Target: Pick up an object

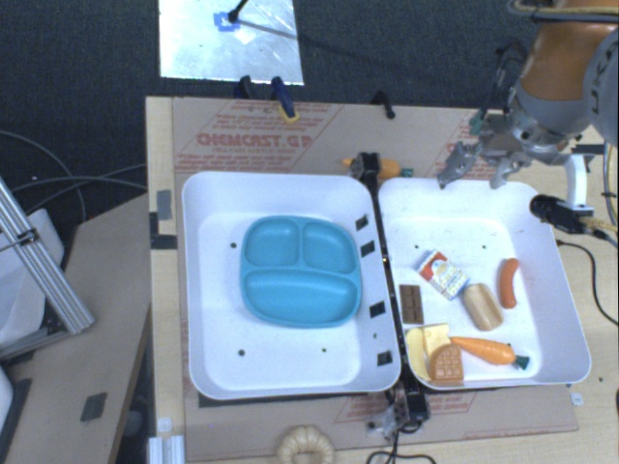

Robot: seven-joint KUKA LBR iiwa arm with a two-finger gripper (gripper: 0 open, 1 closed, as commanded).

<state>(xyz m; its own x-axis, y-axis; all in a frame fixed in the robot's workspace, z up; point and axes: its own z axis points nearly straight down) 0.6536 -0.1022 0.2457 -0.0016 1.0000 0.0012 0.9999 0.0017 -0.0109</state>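
Reached in from upper right, grey arm (571, 46) with orange band bent downward at wrist. Tool (479, 172) hung low, fingers (455, 169) spread apart, pointing down, nothing between them, well above the desk.

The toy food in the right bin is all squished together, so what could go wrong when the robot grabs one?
1. The orange plastic carrot, yellow cheese slice and round waffle touch, so the open two-finger gripper might nudge or catch two.
2. They lie near the right white bin's front wall, which could block a finger.
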